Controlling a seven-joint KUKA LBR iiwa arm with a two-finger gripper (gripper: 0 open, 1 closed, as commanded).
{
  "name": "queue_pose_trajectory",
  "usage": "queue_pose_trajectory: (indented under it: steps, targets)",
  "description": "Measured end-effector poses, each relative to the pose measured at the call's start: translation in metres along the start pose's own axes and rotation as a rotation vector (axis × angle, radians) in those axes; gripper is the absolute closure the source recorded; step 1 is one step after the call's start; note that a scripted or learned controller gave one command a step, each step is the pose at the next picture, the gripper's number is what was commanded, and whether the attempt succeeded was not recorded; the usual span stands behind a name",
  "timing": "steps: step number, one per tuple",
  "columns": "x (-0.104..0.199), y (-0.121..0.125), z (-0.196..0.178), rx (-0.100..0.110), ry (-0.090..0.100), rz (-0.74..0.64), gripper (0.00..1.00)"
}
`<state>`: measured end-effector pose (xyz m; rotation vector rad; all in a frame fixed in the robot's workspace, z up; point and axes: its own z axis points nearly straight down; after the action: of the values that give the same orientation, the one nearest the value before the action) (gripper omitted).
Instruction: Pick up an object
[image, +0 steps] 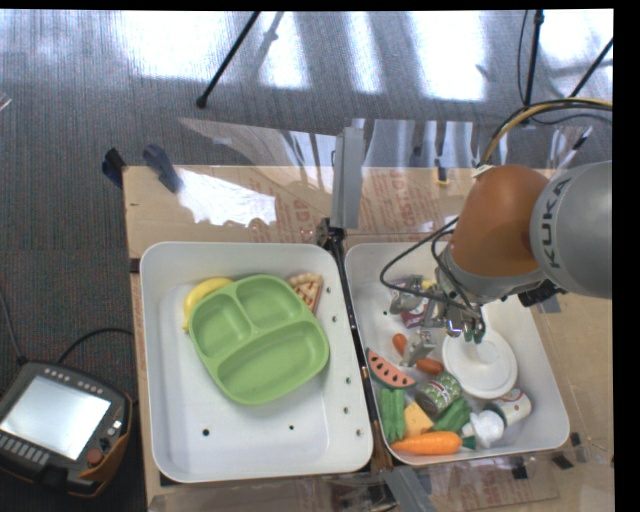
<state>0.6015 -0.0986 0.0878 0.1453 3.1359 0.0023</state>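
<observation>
You have toy food crowded in the right bin (545, 400): a watermelon slice (389, 369), a carrot (428, 444), a green can (438, 392), green pods (392, 413), and a white round lid (481, 366) beside a small white bottle (497, 420). The gripper (432, 322) hangs low over that bin's upper middle, near small red-orange pieces (402, 343); you cannot tell its opening or whether it grips anything. The left bin (170, 420) carries a green divided tray (259, 337)

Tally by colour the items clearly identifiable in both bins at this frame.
Green: 4: divided plate, can, two pods
Orange: 1: carrot
Yellow: 1: banana
White: 2: dish, bottle
Red: 1: watermelon slice
Total: 9
</observation>
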Motion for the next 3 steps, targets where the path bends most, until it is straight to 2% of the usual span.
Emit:
queue_pose_trajectory:
  steps: [1, 2, 3]
  targets:
    - [0.062, -0.005, 0.001, 0.001, 0.003, 0.231, 0.00]
    - [-0.015, 0.010, 0.000, 0.001, 0.000, 0.172, 0.00]
    - [0.043, -0.002, 0.000, 0.002, 0.003, 0.455, 0.00]
